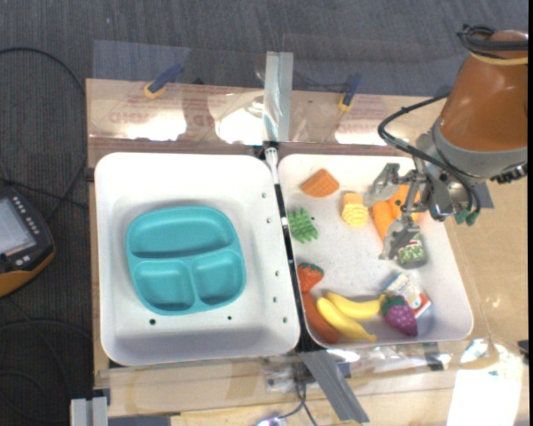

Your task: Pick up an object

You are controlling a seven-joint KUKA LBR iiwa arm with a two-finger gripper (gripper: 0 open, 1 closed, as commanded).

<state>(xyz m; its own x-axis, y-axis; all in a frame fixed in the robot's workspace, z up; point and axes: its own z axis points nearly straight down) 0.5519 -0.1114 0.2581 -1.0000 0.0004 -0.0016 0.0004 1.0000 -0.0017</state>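
Orange carrot point(383, 217) sits mid-right under my gripper point(399, 211); I'd descend centred, though finger state I cannot tell.

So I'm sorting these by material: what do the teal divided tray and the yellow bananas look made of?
Teal divided tray: probably moulded plastic, matte, uniform colour with rounded compartment edges. Yellow bananas: likely toy plastic, smooth, slightly glossy, evenly coloured.

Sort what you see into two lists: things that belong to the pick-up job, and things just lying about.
Job: gripper; toys in the right bin: carrot, corn, bananas, grapes, strawberry.

Lying about: teal tray in the left bin, pendant, clips.
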